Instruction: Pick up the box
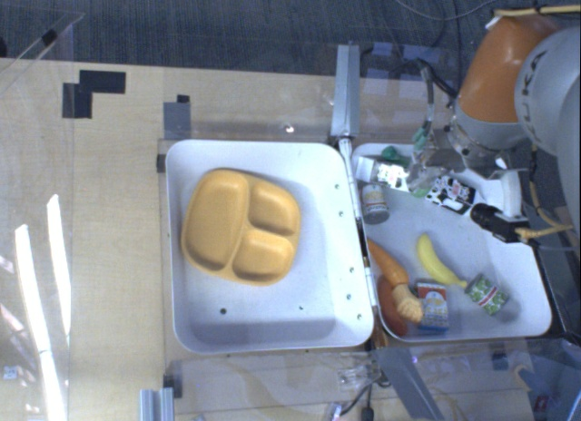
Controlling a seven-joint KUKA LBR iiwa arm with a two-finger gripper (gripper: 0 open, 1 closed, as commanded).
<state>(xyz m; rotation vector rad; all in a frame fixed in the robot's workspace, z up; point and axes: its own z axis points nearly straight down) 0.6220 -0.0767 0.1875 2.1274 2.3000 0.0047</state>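
Box [434,308] lies at the right bin's [531,319] front edge, beside the carrot [388,268]; pincer [419,172] hovers well apart at the bin's back, grip state unclear; pale wooden table [91,229], dark carpet [227,2] behind

Camera view: single fixed camera, mounted above the bench [82,229], looking down at a slant. Framing: medium distance; both white bins sit within the frame, the left bin [182,319] near centre, the right bin [536,319] toward the right edge. Orientation: the far edge of the bench lies toward the top of the frame, with dark carpeted floor [200,2] beyond it; the near edge is cut off at the bottom. The arm [517,65] enters from the upper right corner, close to the lens and partly cropped. No second view shares the scene.
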